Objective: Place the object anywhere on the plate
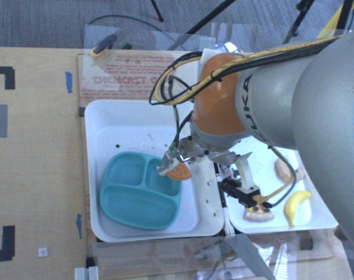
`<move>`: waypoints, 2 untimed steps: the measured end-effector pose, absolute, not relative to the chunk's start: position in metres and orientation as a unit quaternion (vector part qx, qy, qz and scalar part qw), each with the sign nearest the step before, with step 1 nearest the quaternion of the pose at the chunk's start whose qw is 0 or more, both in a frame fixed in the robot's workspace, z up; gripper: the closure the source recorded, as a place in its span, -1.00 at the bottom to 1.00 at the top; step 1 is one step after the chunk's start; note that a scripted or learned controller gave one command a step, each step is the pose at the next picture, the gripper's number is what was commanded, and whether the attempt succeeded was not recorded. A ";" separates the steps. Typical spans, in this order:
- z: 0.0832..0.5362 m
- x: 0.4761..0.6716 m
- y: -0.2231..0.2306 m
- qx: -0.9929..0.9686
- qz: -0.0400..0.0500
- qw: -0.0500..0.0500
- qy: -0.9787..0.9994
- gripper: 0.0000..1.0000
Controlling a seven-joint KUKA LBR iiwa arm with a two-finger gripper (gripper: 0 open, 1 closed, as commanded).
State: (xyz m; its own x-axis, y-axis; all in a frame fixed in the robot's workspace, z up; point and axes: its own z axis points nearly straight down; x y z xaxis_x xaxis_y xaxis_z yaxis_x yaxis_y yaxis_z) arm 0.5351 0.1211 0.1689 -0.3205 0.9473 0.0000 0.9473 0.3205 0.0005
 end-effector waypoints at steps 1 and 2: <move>0.169 0.535 0.121 0.583 0.000 0.000 0.813 -1.00; 0.169 0.535 0.121 0.583 0.000 0.000 0.813 -1.00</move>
State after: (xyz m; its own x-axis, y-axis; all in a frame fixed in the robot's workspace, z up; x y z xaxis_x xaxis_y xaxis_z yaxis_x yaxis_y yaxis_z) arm 0.5352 0.1210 0.1689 -0.3205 0.9473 0.0000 0.9473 0.3205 0.0005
